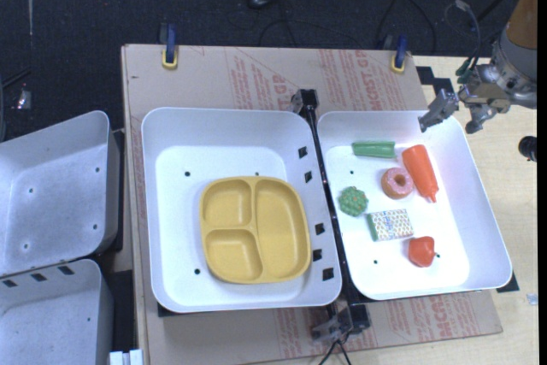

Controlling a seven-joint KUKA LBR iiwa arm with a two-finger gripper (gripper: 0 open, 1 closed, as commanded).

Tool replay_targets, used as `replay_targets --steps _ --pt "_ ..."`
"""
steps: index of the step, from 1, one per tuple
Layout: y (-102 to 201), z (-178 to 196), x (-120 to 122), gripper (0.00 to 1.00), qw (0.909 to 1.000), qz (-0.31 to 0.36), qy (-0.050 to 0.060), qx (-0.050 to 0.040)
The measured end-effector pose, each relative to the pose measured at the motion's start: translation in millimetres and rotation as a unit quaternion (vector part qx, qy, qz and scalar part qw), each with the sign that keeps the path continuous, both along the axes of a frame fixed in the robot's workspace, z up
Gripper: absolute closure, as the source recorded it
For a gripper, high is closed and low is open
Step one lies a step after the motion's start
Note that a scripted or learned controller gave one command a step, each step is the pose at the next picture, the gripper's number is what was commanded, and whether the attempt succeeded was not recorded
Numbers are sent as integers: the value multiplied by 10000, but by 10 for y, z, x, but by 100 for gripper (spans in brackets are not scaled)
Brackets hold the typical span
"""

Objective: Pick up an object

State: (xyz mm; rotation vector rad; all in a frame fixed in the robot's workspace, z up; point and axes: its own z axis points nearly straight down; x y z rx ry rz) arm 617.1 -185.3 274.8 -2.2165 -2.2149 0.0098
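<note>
the gripper (pixel 454 113) hangs above the far right corner of the right bin (pixel 487 218), its two fingers spread apart with nothing between them, which suits an arm that has not yet committed to a target. the candidates all lie loose on that bin's floor: a green bean pod (pixel 373 150) near the far edge, an orange carrot (pixel 420 170) just beside it and nearest the gripper, a pink donut (pixel 397 182) touching or almost touching the carrot, a green broccoli piece (pixel 352 201), a patterned block (pixel 391 225) and a red pepper (pixel 421 251) toward the near edge. the left bin (pixel 171 184) carries a yellow divided plate (pixel 255 228), likely too flat to pinch.
</note>
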Motion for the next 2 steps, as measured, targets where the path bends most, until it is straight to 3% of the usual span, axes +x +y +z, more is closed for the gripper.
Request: replay_targets --steps 1,2 --pt "5 61 20 0 10000 12 -52 -10" --pt "12 -369 11 0 10000 3 -32 -6"
